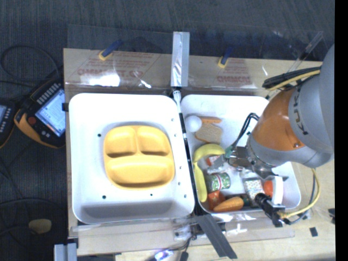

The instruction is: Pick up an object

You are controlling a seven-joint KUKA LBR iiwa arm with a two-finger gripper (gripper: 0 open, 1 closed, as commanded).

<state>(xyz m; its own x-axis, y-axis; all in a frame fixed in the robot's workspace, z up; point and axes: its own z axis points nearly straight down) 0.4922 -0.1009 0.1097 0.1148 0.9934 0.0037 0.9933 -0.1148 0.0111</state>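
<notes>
**Crowded pile under the arm made a clean grasp doubtful**

The likeliest target was the small can (219,181), lying on its side in the right bin (291,197), its green-and-white label up and a dark rim at one end. It looked hard, round and slick, so it probably would roll or slip out of a pinch that met it off-centre. Taking the can as the landmark: a banana (207,153) curved just above and to the left of it, a carrot (229,204) lay just below it, and something red (214,197) touched its lower left side. A slice of bread (209,130) and a white ball (193,124) sat farther above it, well apart from the can.

The gripper (243,166) hung just right of the can, but the wrist hid its tips, so whether it was apart or closed could not be told, and nothing was seen held.

Packed neighbours could block a finger, or two things could be nudged instead of one taken. The yellow tray (139,155) lay far left of the can, in the left bin (87,200).
</notes>
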